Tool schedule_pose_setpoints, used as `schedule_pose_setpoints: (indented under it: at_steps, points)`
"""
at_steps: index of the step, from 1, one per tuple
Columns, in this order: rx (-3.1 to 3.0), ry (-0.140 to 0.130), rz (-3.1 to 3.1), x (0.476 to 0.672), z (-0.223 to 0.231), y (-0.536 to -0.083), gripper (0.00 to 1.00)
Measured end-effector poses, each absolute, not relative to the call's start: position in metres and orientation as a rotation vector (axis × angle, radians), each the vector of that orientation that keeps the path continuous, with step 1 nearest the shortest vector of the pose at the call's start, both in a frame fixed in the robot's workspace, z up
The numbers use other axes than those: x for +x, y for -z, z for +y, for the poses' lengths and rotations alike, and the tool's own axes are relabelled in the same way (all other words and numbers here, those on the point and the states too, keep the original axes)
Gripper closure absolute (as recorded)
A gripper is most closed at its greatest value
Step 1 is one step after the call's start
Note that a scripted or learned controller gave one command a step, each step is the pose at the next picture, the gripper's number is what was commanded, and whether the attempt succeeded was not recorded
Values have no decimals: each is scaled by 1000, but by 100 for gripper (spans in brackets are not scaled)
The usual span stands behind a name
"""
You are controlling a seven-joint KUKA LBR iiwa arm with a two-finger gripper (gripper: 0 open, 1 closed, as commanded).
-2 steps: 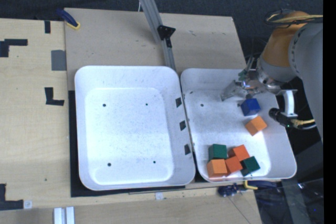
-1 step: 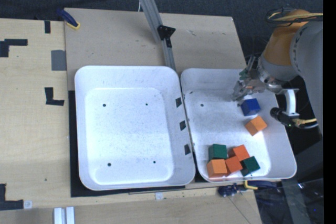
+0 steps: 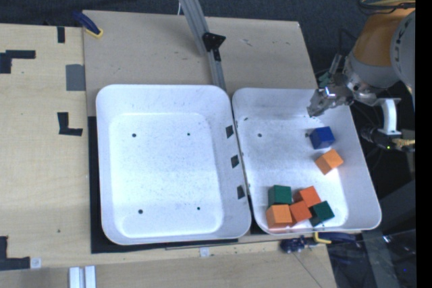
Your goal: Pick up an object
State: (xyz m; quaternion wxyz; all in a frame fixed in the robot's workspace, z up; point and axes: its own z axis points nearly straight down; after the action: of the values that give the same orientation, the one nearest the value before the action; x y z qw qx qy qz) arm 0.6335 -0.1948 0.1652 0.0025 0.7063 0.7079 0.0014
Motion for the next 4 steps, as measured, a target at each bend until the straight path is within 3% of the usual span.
schedule_pose_setpoints:
  at_steps: [1,3,4]
  points:
    - [2216,-4,2221,635,-195,-219,100]
    - [2215,-1,2231,616,-91,-238,100]
    - [2217,3,2231,603,-42,-226,100]
